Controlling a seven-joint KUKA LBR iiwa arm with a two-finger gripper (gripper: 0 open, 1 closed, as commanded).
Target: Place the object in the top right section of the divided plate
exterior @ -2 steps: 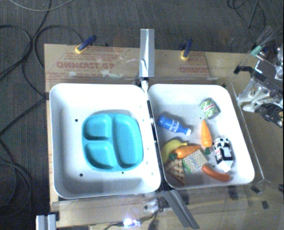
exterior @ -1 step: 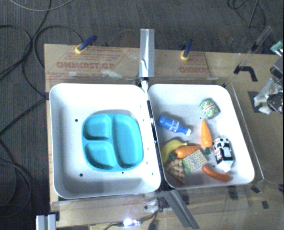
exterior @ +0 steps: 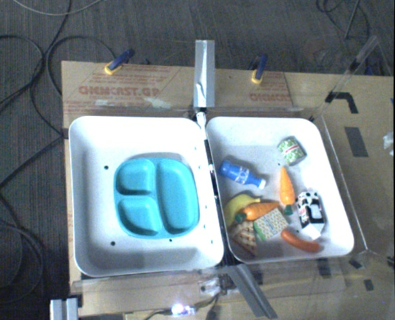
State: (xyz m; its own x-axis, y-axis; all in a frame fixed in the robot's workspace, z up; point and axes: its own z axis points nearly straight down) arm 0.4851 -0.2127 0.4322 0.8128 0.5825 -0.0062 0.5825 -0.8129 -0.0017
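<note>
The task looks to be at its very start, with nothing yet picked up. The blue divided plate (exterior: 158,196) sits in the left bin (exterior: 84,179), left of the frame's centre, and all three of its sections are bare. Its large section runs down the plate's right side, with two smaller ones stacked on its left.

The candidate objects all lie in the right bin (exterior: 330,172), right of centre. A blue bottle (exterior: 240,174) lies on its side near the bin's left wall. A small green-and-white can (exterior: 291,150) sits toward the upper right of the bin. An upright carrot (exterior: 286,186) is just below it, and a second carrot (exterior: 260,211) lies across a yellow banana (exterior: 237,207). A black-and-white carton (exterior: 310,213) rests near the right wall, with a red sausage (exterior: 301,241) just below it. A waffle-like piece (exterior: 270,225) lies in the lower cluster. The task sentence does not say which of these is meant, so I cannot tell.

As for the end effector, I cannot tell its state, nor how any object lies relative to it.

The next move, as I judge it, calls for the arm to reach in over the right bin and come down on one object. The bottle and the can stand apart from the others and look the easier grasps. The lower cluster is crowded and touching, so a grasp there risks catching a neighbour.
</note>
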